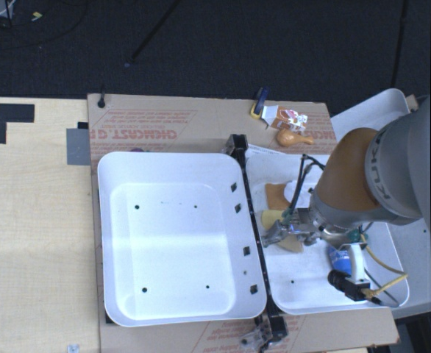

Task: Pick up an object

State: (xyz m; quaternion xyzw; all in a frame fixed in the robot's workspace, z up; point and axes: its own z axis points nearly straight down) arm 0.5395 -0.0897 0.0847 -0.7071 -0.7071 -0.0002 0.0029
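Left of the gripper, the bin divider is crowded close; grip state can't be told.

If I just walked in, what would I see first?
First, the big grey robot arm with its orange band, reaching from the right into the right-hand white bin. Its gripper sits low among small tan and yellow objects there. Beside it lies the wide left-hand white bin.

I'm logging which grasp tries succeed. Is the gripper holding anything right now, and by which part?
It cannot be told. The gripper is down in the right bin among the yellow and tan pieces, but nothing shows clearly between its fingers.
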